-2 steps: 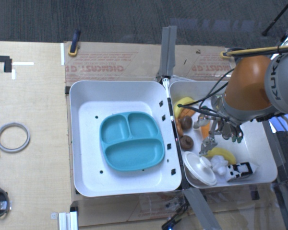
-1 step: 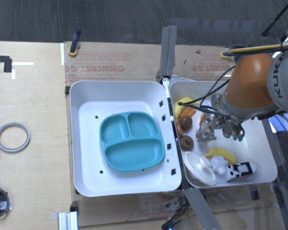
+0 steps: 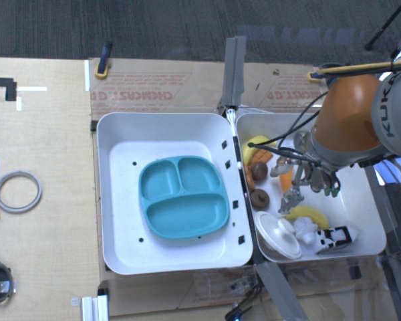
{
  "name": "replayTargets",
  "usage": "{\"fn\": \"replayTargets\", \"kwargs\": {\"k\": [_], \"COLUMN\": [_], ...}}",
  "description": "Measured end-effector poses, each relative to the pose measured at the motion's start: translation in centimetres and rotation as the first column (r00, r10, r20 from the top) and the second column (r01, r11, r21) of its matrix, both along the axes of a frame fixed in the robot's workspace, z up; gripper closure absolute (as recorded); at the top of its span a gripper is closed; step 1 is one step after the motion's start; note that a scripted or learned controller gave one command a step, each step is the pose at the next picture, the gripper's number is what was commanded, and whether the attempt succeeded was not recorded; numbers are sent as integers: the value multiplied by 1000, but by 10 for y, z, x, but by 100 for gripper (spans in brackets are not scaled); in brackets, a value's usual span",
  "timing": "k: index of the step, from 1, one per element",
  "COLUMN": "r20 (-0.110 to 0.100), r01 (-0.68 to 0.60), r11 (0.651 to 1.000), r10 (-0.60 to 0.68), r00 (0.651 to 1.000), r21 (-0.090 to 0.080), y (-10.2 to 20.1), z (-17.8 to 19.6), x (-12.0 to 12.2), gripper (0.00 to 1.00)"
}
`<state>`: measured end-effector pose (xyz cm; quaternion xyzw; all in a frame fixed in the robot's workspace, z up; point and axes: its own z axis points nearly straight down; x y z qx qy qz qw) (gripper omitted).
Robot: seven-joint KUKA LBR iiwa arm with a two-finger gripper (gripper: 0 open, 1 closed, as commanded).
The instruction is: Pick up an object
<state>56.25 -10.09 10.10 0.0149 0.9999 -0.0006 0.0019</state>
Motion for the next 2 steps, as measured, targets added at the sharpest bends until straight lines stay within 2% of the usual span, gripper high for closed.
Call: {"fn": "replayTargets", "kwargs": {"k": [1,2], "r20": [-2,1], "r01": [9,7], "r11": [1000,1000], "r10": [-9,-7], "r00": [1000,1000], "r21": [0,-2], "y": [2,2], "z": [-9,1], "x": [1,3], "gripper": [0,100]}}
